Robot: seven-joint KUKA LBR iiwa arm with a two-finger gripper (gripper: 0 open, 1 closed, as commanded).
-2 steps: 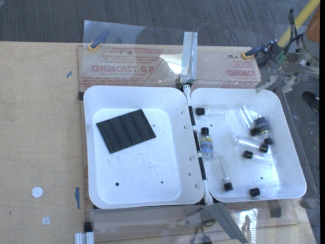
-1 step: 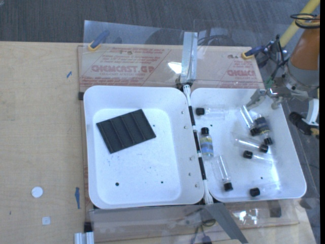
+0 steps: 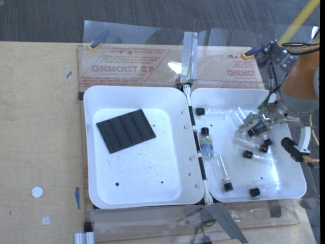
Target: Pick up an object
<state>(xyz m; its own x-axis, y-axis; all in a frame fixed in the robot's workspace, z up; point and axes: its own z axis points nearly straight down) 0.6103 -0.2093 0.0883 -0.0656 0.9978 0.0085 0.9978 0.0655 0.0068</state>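
Observation:
The right bin (image 3: pixel 292 189) holds several clear vials with black caps. One small bottle with a blue label (image 3: pixel 206 145) lies by the bin's left wall. A longer clear vial (image 3: pixel 222 170) lies below it, cap toward the front. My gripper (image 3: pixel 257 126) hangs low over a cluster of vials (image 3: pixel 248 139) in the upper right of this bin, under the orange-banded wrist (image 3: pixel 303 78). Glare and the clear vials blur the gripper's tip. A dark ribbed rectangular pad (image 3: pixel 126 130) lies in the left bin (image 3: pixel 96 187).
Loose black-capped vials lie at the right bin's front (image 3: pixel 254 191) and near its back left (image 3: pixel 200 111). A clear plastic sheet (image 3: pixel 132 60) stands behind both bins. Cables (image 3: pixel 274 55) hang by the arm at the right. The wooden bench (image 3: pixel 35 136) spreads to the left.

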